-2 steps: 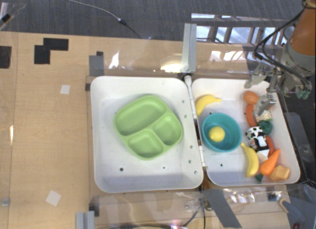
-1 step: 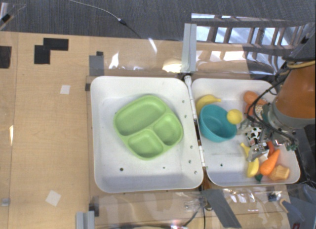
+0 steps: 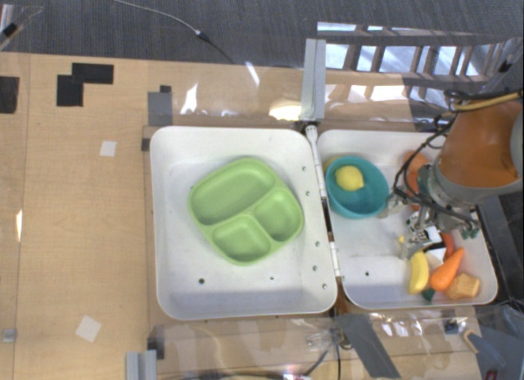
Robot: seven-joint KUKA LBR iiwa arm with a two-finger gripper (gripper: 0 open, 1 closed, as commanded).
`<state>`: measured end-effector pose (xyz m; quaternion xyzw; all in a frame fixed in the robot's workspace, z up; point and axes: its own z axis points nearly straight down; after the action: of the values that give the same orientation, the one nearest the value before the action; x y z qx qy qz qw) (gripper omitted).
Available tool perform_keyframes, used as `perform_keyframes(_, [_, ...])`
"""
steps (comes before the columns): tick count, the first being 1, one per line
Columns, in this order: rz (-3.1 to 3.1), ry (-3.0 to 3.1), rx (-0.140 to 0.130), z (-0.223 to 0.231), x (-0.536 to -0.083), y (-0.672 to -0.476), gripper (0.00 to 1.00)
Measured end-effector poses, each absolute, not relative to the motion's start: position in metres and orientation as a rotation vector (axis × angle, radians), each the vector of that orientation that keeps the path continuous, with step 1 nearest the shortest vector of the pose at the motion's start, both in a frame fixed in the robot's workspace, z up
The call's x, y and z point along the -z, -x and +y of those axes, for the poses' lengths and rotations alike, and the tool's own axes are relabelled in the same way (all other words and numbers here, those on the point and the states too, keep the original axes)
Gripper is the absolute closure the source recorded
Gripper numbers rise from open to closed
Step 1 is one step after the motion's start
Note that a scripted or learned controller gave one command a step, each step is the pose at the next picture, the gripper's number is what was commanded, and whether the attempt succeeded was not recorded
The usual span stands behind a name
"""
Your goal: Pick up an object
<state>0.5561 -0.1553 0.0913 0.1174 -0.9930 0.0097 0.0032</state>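
Two shallow white bins are set side by side on a pale wooden bench (image 3: 74,231), and both look like smooth plastic with rounded corners. In the left bin (image 3: 176,288), a light green plate (image 3: 246,209) is laid flat; it is smooth, rounded and split into three parts. In the right bin (image 3: 368,272), a round teal bowl (image 3: 357,188) is seen near the top left corner, and a small yellow lemon (image 3: 350,178) is held inside it. Near the lower right corner, a curved yellow banana (image 3: 419,273), a pointed orange carrot (image 3: 447,269) and a small tan, bumpy toy (image 3: 463,287) are packed close together. The grey arm with its orange band (image 3: 483,145) is reached in from the right. The shiny metal gripper (image 3: 419,231) is hung just above the banana. Whether anything is touched or held cannot be told.
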Motion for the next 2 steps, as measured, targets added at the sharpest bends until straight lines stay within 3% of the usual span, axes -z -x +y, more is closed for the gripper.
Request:
perform_keyframes(1, [-3.173, -0.108, -0.061, -0.15, -0.096, -0.597, 0.0])
perform_keyframes(2, [-3.157, -0.083, -0.028, -0.154, -0.092, -0.494, 0.0])
